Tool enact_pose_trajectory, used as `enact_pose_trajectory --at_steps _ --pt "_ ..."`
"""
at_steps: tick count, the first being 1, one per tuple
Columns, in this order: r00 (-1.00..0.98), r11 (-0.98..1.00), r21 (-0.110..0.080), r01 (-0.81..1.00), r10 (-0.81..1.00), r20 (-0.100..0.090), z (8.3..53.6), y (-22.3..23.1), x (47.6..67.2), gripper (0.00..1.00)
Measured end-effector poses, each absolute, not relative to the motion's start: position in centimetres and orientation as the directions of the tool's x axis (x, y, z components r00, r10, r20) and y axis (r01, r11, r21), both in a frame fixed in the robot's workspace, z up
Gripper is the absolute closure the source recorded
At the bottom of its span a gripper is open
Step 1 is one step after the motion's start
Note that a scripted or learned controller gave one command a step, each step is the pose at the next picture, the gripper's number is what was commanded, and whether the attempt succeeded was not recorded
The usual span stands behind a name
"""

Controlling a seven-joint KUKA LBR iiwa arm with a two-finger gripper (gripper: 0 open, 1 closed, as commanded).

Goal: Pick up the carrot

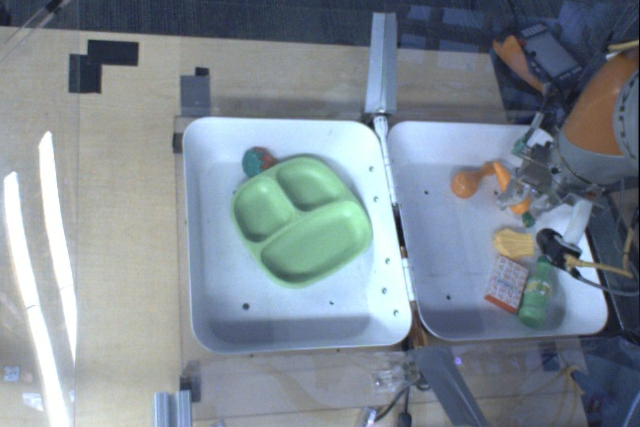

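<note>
The carrot (pixel 470 180) is an orange piece with a paler end pointing right, and it lies flat in the upper part of the right bin (pixel 440 295). My gripper (pixel 524 187) hangs low over the bin just to the right of the carrot, close to its paler end. A small orange bit (pixel 520 208) shows right under the gripper, and I cannot tell what it belongs to. The arm's grey wrist and orange band (pixel 600 115) come in from the right edge.
Below the gripper lie a yellow piece (pixel 514 242), a red-and-white packet (pixel 507 283) and a green bottle (pixel 537 293). The left bin (pixel 215 305) holds a green divided plate (pixel 300 220) and a small red-and-teal object (pixel 258 158). A metal divider (pixel 381 65) stands between the bins.
</note>
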State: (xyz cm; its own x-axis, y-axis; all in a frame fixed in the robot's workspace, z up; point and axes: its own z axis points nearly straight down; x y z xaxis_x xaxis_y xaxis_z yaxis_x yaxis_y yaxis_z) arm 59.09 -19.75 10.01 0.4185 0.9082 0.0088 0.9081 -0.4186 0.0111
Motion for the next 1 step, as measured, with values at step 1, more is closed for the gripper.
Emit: enact_pose_trajectory --at_steps 1 --pt "0.400 -0.400 0.004 0.917 0.917 0.002 18.60 -13.29 57.17 1.00"
